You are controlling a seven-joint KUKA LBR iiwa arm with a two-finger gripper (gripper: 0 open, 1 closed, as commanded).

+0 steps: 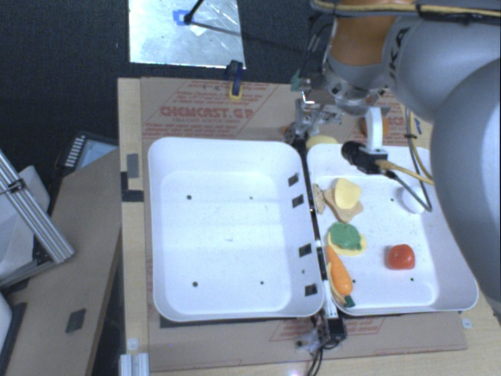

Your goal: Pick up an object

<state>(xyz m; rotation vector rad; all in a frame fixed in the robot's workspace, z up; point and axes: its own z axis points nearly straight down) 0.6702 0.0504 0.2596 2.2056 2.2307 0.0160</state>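
Observation:
The right bin (450,288) holds several toy foods: a yellow and tan piece (344,194), a green and yellow piece (345,237), an orange carrot (338,276) along the left wall, and a red piece (401,257). A pale yellow item (320,141) lies at the bin's back left corner. My gripper (308,124) hangs over that back corner, just behind the pale yellow item, under the orange wrist band (368,14). A black part (365,157) sticks out beside it over the bin.
The left bin (156,233) sits beside the right one, with a divider with black clips (301,225) between them. A white oval (410,200) lies near the right bin's right side. The large grey arm (462,116) covers the upper right. Cardboard (203,108) lies under both bins.

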